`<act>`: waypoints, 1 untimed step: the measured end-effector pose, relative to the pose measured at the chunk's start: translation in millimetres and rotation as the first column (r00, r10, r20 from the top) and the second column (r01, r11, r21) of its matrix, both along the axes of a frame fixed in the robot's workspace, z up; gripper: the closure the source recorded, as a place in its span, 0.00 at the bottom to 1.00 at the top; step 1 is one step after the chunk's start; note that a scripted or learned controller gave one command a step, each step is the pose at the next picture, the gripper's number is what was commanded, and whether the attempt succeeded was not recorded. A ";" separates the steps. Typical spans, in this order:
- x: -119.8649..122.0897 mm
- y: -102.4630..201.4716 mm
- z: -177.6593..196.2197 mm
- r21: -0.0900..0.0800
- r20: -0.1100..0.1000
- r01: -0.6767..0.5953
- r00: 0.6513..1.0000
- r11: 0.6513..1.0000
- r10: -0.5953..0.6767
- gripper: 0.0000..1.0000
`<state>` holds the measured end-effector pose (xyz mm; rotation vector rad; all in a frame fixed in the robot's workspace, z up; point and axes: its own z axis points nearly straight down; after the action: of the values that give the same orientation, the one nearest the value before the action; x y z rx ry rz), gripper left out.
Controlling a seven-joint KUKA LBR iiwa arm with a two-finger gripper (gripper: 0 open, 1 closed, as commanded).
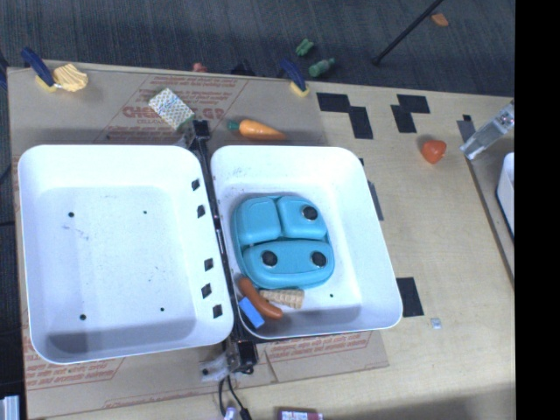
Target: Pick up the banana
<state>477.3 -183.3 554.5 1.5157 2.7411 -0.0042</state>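
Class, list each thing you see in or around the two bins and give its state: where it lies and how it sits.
Left bin: on the bench, beside the right bin.
Right bin: holds several items.
Blue toy: lying flat, middle of the right bin.
Hot dog: lying at the right bin's near edge, beside the blue toy.
Carrot: lying on the bench, beyond the right bin.
Orange-red piece: on the bench, right of the bins.
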 end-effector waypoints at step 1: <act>0.8 0.0 11.2 -0.003 0.004 -0.003 1.000 1.000 0.003 1.00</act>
<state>478.0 -183.3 565.7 1.5087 2.7394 -0.0048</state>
